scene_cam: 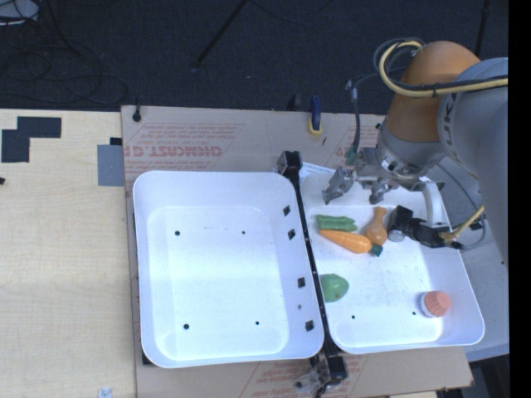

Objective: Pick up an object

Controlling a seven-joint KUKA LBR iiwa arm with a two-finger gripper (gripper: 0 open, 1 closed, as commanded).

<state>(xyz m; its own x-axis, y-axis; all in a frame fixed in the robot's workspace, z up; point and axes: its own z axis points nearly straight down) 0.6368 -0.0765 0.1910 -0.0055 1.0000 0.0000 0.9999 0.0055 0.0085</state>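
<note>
Step in hand: approach, ahead of any grasp; no object is lifted. The orange carrot [347, 240] serves as the reference for all positions.

The left bin [216, 280] lies well to the left of the carrot; the right bin [390, 305] holds the carrot and every other candidate object. A green rounded lump [333, 287] sits nearer the camera than the carrot and slightly to its left; a green pod [336, 222] lies just beyond the carrot, roughly parallel to it and close to touching. The gripper [357, 189] hangs beyond the carrot, on the far side of the pod; its fingers [334, 191] stand apart with nothing between them. A small tan gourd-shaped piece [378, 226] rests at the carrot's right end, touching or nearly so; a pink-orange round piece [435, 303] lies well to the right of the carrot, nearer the camera.

Judgement: pod, carrot and gourd are the nearest targets. The next move calls for a short shift toward the carrot, the fingers set across its narrow width, then a descent; with neighbours this close, a finger may land on the pod or the gourd instead.
</note>
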